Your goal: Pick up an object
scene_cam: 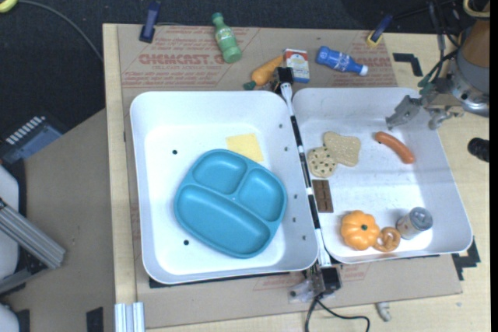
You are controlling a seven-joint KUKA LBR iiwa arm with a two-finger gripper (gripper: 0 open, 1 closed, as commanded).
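Gripper is hovering at the right bin's upper edge, jaws apart and holding nothing. Sausage is lying just below; recommend descending squarely across it.

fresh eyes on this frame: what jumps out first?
The big blue divided plate in the left bin, with a yellow slice at its far edge. Next, the orange pumpkin near the right bin's front wall and the sausage just below the end effector at the far right corner.
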